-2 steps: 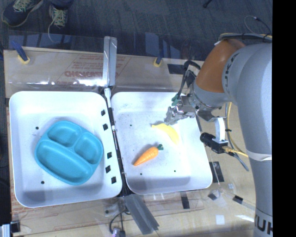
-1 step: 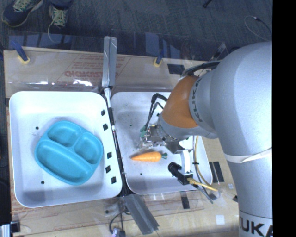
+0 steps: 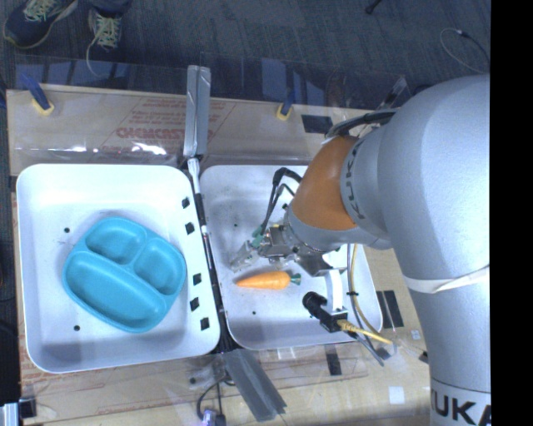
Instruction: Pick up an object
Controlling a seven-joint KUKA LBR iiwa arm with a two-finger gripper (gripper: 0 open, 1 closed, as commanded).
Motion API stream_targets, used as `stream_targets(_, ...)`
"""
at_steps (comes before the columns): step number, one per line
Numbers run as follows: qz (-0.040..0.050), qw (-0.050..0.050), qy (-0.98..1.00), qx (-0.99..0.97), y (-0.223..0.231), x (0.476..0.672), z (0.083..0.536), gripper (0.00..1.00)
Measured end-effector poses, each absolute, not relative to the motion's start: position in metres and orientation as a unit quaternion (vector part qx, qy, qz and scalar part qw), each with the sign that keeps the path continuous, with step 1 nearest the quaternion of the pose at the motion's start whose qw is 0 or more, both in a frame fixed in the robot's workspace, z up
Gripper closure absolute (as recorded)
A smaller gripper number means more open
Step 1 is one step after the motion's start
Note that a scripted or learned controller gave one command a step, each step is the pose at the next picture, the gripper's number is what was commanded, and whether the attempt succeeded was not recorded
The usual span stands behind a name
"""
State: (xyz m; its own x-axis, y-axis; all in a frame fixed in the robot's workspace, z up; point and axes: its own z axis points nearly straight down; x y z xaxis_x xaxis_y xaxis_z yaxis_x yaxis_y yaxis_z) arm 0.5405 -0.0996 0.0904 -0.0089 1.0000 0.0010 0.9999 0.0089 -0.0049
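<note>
1. A grey arm [image 3: 433, 183] with an orange band [image 3: 325, 195] is seen reaching in from the right, over the right bin [image 3: 250, 329].
2. The gripper [image 3: 248, 251] is placed low inside the right bin, towards that bin's left half.
3. Whether the gripper is spread or pressed together cannot be told, as the tip is small and cluttered. Nothing is seen pinched in it.
4. An orange carrot [image 3: 263, 281] is found lying flat on the right bin's floor, lengthwise left to right, with its green stub at the right end.
5. The carrot is located just beside the gripper tip, on the near side. Contact between them cannot be told.
6. A blue divided plate [image 3: 125, 273] with three compartments is seen lying in the middle of the left bin [image 3: 42, 216].
7. The two bins are set side by side on the worktop [image 3: 400, 333], their rims touching, with a metal bar [image 3: 197, 108] lying at the far end of the seam.
8. A sheet with red print [image 3: 150, 129] is seen under the far edge of the left bin.
9. Shoes [image 3: 37, 21] are visible on the floor beyond the worktop, top left.
</note>
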Motion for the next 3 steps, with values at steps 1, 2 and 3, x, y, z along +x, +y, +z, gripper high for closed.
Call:
stream_targets(1, 0.0021, 0.003, -0.712, -0.702, -0.099, 0.540, 0.100, 1.00)
stream_targets(2, 0.0022, 0.003, -0.712, -0.702, -0.099, 0.540, 0.100, 0.00)
stream_targets(3, 0.0010, 0.002, -0.709, -0.705, -0.121, 0.498, 0.091, 0.00)
